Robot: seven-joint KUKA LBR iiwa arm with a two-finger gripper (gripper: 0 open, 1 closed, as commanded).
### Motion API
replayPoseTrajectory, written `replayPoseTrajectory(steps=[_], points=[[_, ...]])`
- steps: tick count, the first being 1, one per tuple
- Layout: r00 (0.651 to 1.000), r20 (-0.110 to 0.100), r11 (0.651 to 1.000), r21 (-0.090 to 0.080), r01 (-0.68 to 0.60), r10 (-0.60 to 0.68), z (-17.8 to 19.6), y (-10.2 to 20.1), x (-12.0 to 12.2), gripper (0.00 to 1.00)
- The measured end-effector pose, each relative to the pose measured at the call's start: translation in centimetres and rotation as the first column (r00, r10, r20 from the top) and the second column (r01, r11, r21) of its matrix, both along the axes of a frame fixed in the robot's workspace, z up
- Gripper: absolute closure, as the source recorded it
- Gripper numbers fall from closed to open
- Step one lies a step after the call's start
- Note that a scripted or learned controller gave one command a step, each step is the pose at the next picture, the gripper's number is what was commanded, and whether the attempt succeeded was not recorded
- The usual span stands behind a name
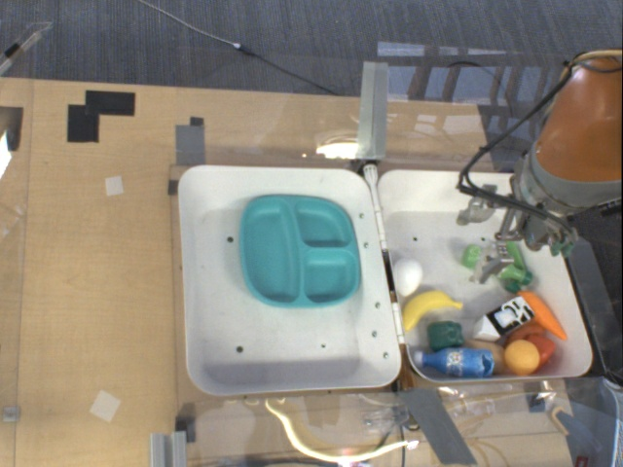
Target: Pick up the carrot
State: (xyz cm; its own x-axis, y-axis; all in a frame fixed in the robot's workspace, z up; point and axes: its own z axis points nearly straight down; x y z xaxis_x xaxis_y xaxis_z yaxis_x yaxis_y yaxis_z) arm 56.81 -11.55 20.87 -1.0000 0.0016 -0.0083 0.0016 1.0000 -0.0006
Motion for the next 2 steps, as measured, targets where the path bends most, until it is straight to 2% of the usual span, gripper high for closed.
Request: replayPoseTrajectory(steps=[1, 2], points=[[0.992, 0.003, 0.992, 0.003, 0.128, -0.128, 5.3, 6.4, -6.3, 0.0], [0.905, -0.005, 0.905, 0.004, 0.426, -0.426, 0.1, 12.0, -6.0, 0.0]])
